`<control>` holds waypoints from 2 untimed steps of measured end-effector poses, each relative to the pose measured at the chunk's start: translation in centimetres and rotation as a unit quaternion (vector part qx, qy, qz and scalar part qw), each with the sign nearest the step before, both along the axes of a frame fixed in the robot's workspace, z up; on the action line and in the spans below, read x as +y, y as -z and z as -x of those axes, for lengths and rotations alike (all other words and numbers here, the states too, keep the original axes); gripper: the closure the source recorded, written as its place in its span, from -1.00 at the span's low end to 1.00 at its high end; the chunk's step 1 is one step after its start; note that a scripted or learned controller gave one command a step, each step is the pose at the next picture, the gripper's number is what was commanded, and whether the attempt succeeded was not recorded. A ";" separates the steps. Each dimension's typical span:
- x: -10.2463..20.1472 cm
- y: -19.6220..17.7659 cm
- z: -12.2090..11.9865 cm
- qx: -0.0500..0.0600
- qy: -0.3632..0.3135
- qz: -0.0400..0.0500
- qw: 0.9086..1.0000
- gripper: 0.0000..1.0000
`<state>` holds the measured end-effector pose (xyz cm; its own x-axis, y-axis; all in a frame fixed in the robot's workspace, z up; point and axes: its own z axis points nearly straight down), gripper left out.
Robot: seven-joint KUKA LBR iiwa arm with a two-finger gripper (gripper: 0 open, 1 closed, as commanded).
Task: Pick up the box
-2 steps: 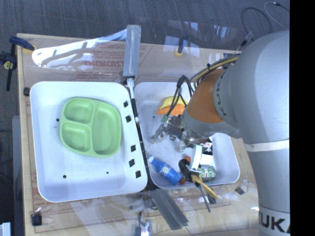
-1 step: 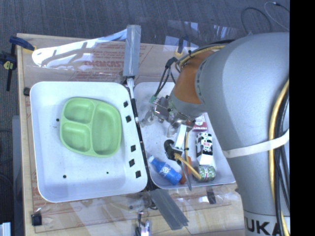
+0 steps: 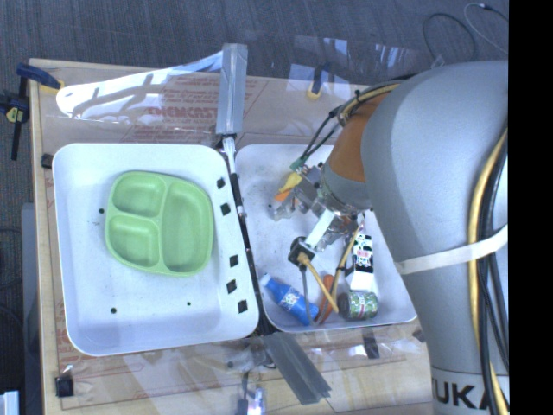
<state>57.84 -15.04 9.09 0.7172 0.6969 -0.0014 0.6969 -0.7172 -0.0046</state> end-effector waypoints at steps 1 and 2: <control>0.2 -0.9 0.0 0.003 -0.005 -0.002 1.000 1.00; -1.6 -29.6 6.1 -0.002 -0.107 0.000 0.994 1.00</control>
<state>51.75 -16.63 38.74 0.5518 0.8340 0.0009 0.8340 -0.5518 -0.0002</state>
